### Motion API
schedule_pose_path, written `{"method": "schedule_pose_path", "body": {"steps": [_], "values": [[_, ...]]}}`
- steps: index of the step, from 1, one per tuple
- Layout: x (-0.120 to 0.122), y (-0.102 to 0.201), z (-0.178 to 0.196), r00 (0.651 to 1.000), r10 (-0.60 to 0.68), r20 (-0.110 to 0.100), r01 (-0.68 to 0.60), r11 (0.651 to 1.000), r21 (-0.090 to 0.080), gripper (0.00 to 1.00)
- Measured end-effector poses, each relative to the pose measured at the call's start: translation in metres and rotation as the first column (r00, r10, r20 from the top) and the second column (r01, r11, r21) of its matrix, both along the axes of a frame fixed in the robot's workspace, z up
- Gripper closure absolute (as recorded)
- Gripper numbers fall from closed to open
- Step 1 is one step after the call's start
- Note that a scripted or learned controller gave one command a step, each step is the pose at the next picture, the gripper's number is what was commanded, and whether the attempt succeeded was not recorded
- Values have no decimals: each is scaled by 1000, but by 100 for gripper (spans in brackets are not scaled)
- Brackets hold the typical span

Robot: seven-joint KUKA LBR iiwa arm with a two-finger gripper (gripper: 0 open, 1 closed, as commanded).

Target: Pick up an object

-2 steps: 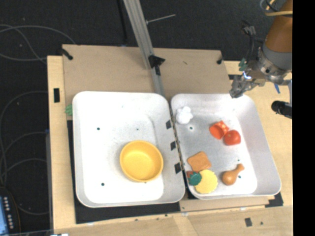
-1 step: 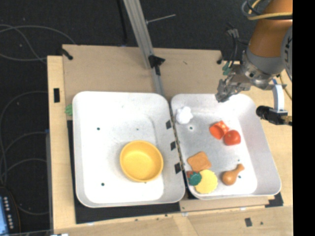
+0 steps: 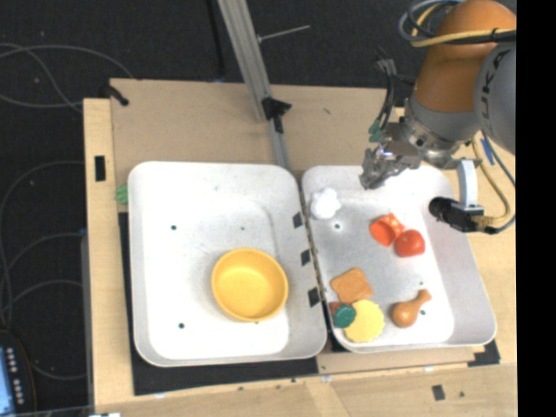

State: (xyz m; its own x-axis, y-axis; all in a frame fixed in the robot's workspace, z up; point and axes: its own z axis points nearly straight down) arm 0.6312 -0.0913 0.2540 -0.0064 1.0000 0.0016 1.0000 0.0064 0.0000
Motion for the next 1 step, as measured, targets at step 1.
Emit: {"method": "schedule_pose_path", "body": {"steps": [1], "values": [[-3,48,-2,1000,1,0,-1,1000,0,100]]}}
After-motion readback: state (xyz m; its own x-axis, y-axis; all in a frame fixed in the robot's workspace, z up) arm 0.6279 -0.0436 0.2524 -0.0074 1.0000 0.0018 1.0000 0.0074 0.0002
